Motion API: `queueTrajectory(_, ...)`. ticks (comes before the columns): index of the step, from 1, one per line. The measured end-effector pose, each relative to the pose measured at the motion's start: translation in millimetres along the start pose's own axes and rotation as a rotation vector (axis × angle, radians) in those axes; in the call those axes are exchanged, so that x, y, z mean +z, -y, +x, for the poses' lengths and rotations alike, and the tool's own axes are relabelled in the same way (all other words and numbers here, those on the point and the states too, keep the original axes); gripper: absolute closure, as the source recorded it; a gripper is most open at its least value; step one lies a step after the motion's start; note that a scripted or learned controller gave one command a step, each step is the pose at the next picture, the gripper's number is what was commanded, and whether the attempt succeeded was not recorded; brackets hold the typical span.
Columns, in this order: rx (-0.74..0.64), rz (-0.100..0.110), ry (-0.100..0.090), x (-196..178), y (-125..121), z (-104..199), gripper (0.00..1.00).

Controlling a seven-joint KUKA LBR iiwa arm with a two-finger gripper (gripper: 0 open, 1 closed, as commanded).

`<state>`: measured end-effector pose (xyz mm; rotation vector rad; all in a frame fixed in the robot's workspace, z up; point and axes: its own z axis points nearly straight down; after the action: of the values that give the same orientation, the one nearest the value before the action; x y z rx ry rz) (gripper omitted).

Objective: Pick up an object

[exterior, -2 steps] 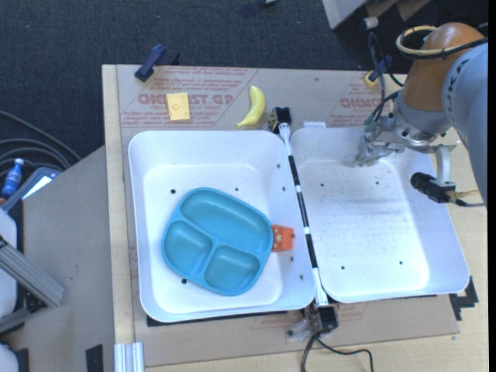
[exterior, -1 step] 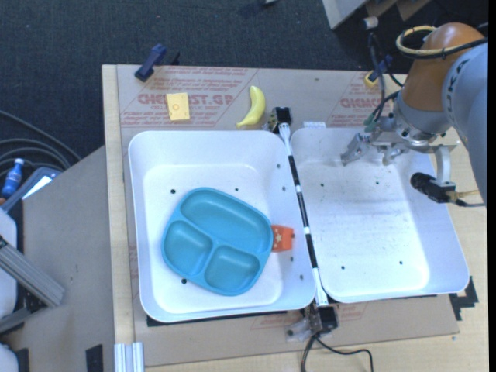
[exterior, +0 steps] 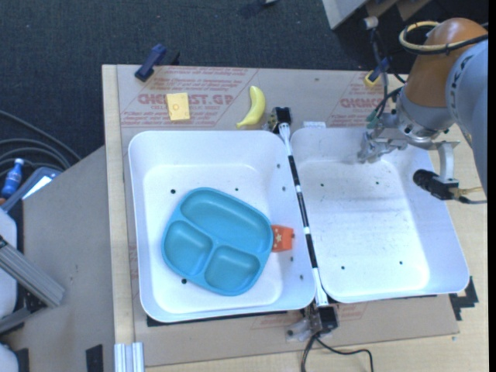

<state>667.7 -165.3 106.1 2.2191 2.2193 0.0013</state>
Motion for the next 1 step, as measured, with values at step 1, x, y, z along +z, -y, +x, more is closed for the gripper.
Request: queueTrajectory(1, 0.0, 0.001, 0.0, 0.3, 0.2, 0.0, 0.0)
